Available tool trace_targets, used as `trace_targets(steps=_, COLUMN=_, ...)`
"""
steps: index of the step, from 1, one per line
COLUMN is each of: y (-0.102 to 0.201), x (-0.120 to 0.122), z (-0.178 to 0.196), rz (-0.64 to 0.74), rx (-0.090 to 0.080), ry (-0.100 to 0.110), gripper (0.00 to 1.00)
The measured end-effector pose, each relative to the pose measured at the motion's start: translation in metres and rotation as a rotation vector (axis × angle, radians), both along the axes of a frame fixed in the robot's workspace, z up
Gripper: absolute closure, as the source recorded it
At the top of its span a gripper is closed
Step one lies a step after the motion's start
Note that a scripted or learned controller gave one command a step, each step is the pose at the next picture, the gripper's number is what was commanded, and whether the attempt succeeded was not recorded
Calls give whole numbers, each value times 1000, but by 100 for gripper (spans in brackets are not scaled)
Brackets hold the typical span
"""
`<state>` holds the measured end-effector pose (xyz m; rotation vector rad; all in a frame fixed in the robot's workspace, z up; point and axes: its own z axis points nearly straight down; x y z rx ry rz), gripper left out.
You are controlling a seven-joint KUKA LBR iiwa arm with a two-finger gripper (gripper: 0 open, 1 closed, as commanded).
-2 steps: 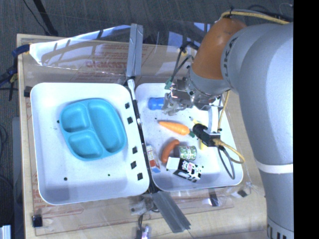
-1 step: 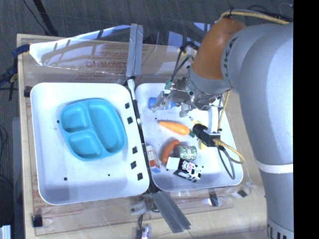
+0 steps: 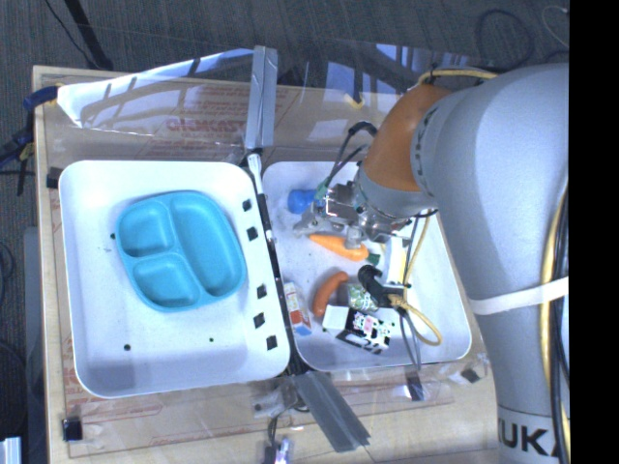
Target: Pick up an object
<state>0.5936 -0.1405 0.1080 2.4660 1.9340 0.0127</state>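
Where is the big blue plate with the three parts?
The blue plate lies in the left white bin, near its middle, across the divider from the right bin with the toys.

Blue 3-compartment plastic tray (image 3: 179,248): smooth, semi-gloss. White shallow plastic bins (image 3: 87,336): matt. Grey arm shell (image 3: 503,191): smooth, satin. Wood bench (image 3: 174,419).

We're looking down into a robotics lab: a grey KUKA arm (image 3: 503,191) is reaching over a wooden bench (image 3: 174,409) that's carrying two shallow white bins (image 3: 87,336) side by side, cables are trailing across dark carpet (image 3: 145,17) at the far edge, and clear plastic sheeting (image 3: 164,104) is lying over the benchtop.
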Motion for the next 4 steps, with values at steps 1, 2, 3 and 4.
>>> trace_targets(steps=1, y=-26, x=10, z=-18, rz=161, rx=-1, ry=12, gripper=0)
trace_targets(steps=2, y=-36, x=-58, z=-19, rz=176, rx=1, ry=16, gripper=0)
trace_targets(steps=3, y=-38, x=-100, z=-18, rz=265, rx=0, ry=11, gripper=0)
trace_targets(steps=4, y=-38, x=-99, z=-10, rz=268, rx=-2, ry=10, gripper=100)
